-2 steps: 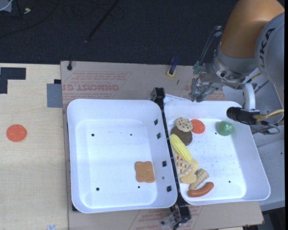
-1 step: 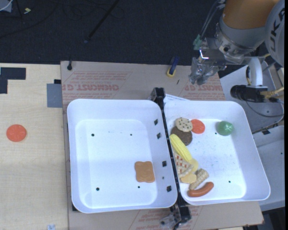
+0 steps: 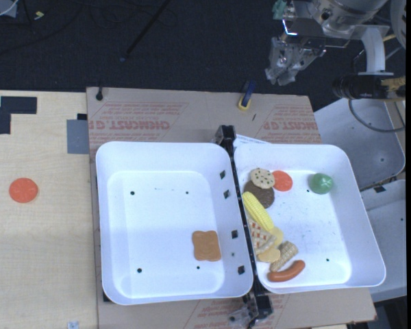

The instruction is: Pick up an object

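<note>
Nearest the bottom of the frame, I note a sausage (image 3: 286, 271) at the lower edge of the right bin (image 3: 359, 252). Just above it sits a heap along that bin's left wall: a pale biscuit-like piece (image 3: 282, 253), a waffle (image 3: 259, 236) and an ear of corn (image 3: 257, 211), touching or overlapping one another. Further up lie a dark brown round with a speckled cookie (image 3: 263, 178) on it, an orange-red disc (image 3: 282, 181) just beside, and a green ball (image 3: 321, 183) standing apart towards the right wall.

In the left bin (image 3: 113, 252) a single slice of toast (image 3: 206, 245) lies flat near the lower right corner, well apart from everything else.

Beyond the bins, the cardboard sheet (image 3: 157, 118) on the bench carries a small blue and yellow item (image 3: 246, 96) near its far edge.

At the upper right of the frame the tool (image 3: 285, 70) hangs over the dark floor past the bench, well clear of both bins. I see nothing between its fingers; whether they stand open or closed I cannot tell at this size.

My judgement: the pick has not begun; the arm is at its standoff. The next move calls for travel down-frame over a bin and a descent. The toast or the green ball offers the cleanest approach; the heap risks a glancing or double grasp.
</note>
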You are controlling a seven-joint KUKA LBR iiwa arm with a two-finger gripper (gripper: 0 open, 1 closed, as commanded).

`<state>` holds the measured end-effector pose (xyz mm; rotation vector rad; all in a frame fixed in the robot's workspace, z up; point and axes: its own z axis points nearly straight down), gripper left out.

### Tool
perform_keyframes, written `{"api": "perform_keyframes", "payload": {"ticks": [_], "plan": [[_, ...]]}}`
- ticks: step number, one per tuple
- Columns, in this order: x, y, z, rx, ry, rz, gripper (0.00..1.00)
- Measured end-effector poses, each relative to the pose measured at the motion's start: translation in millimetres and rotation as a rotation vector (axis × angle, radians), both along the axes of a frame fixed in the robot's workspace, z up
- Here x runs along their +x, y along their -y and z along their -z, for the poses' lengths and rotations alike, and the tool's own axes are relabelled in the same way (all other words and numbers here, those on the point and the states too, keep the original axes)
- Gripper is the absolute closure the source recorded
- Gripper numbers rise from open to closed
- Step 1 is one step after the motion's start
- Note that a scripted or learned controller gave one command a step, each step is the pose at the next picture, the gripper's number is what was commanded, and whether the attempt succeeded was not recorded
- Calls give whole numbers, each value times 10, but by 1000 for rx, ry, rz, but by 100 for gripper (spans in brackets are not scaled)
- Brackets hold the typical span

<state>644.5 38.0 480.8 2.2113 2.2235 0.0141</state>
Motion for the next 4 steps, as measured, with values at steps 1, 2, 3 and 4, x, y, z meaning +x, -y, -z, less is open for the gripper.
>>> {"api": "perform_keyframes", "payload": {"ticks": [1,2,3,4], "plan": [[-7,-311,-612,-1,-6,3,100],[-1118,-193,417,-3,-26,10,100],[-1134,-567,-603,0,-3,2,100],[-1486,-722,553,-5,-25,4,100]]}}
